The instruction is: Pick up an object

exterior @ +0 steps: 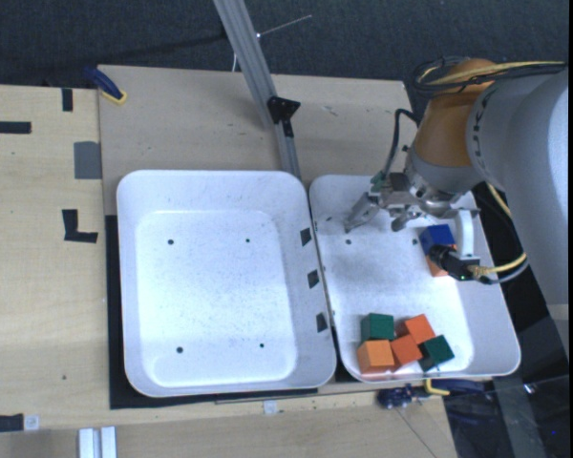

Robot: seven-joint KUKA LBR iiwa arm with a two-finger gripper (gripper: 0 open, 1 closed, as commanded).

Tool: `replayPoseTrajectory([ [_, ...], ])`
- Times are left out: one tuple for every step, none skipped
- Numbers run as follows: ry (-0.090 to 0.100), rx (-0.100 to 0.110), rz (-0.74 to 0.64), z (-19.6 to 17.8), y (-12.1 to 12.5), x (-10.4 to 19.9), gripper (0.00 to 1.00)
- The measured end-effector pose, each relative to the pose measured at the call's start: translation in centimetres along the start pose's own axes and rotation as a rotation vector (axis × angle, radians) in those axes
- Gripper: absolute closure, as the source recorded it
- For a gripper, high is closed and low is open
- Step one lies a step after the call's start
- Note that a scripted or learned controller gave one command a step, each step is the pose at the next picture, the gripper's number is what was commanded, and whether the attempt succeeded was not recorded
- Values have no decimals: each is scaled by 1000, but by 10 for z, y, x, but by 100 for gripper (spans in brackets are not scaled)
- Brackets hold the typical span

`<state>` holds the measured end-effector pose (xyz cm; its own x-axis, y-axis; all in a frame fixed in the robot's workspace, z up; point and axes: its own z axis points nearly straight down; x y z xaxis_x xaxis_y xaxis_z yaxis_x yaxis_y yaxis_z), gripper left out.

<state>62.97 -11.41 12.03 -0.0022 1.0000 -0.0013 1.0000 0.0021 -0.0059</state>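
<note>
The arm [501, 132] enters from the right, grey with an orange band above the wrist, and its tool [382, 216] hangs over the far part of the right bin [363, 275]. The two fingers [358, 213] stand spread apart, pointing left and slightly toward the near side, with nothing between them.

The objects available for picking lie in the right bin. A cluster of blocks sits at its near end: a dark green block [377, 327] on the far left of the group, an orange block [375, 355] just near of it, a second orange block [419, 329] to the right, a third orange block [407, 351] in the middle, and another green block [437, 351] at the right, turned cornerwise. They touch or nearly touch one another; none shows a clear long axis. A blue block [437, 237] lies by the right wall, just beside the tool, with an orange piece [437, 266] near of it, partly hidden by cables.

The left bin [210, 275] shows a speckled white floor. Both bins rest on a pale wooden bench [38, 294] bearing black tape marks. A grey metal pole [253, 60] slants across the far side, over a dark floor beyond.
</note>
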Motion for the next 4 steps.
replayPoseTrajectory([
  [1,-3,-2,-13,1,1,100],
  [1,-10,0,-75,5,-2,100],
  [1,-10,-1,-121,10,4,100],
  [1,-11,0,-171,11,5,100],
])
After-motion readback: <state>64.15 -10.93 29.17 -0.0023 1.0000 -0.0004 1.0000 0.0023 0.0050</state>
